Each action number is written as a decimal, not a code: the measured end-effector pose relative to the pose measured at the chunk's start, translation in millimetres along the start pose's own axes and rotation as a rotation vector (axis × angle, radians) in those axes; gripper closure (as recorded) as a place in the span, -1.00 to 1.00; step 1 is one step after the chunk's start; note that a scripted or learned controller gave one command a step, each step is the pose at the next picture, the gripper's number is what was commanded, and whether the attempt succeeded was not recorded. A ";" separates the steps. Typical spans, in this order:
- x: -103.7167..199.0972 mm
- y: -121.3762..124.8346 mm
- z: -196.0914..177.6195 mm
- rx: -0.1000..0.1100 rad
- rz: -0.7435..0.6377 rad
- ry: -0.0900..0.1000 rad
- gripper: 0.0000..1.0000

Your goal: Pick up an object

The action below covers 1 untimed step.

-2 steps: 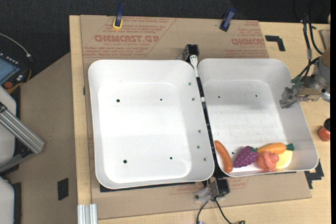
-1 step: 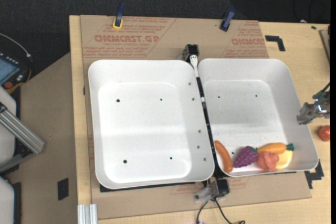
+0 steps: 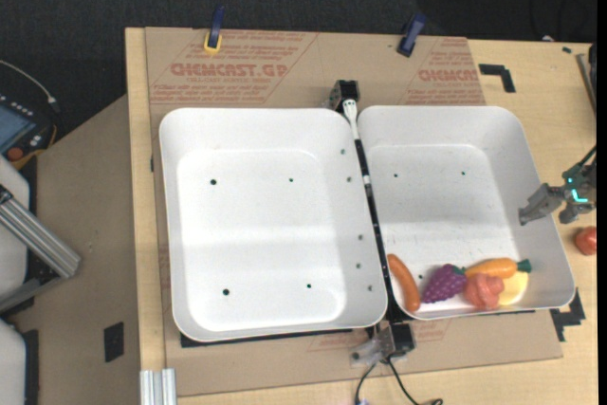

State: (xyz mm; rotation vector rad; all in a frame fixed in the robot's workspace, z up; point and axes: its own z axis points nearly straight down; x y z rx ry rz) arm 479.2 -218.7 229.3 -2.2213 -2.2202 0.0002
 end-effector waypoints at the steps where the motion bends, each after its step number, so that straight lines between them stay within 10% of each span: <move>1: 0.0 0.0 0.0 0.000 0.000 0.000 -1.00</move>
